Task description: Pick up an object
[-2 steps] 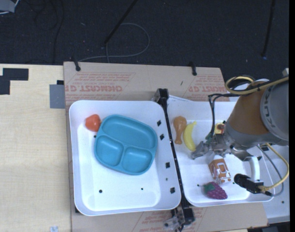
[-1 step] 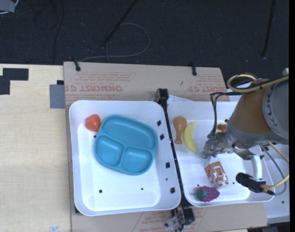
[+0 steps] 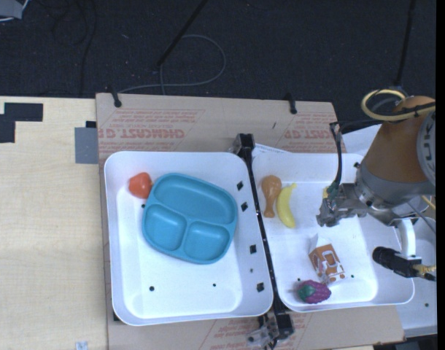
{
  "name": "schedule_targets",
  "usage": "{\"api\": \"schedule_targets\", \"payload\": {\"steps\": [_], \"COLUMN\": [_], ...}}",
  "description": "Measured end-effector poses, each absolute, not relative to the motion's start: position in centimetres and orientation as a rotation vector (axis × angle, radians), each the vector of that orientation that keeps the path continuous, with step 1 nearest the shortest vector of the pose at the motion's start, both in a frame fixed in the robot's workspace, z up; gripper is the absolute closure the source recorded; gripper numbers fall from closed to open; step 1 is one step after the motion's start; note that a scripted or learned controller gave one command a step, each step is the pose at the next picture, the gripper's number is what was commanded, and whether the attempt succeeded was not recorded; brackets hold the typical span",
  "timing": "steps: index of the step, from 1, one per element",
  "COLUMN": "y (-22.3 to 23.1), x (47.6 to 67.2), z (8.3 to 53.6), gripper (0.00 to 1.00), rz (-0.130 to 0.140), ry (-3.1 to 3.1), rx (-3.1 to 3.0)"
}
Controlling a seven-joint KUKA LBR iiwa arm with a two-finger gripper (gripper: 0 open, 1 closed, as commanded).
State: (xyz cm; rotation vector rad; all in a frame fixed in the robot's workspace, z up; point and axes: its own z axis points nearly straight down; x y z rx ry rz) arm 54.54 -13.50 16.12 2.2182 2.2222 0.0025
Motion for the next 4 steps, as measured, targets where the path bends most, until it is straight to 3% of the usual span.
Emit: {"api": "schedule_targets", "payload": {"steps": [2, 4], "y": [-14.0, -4.9], "x": [54.9, 53.6], "z": [26.8, 24.5], "gripper": [1.0, 1.0], "rz": [0.004, -0.003], "ry": [2.22, 2.229], "rx": [2.217, 2.221]}}
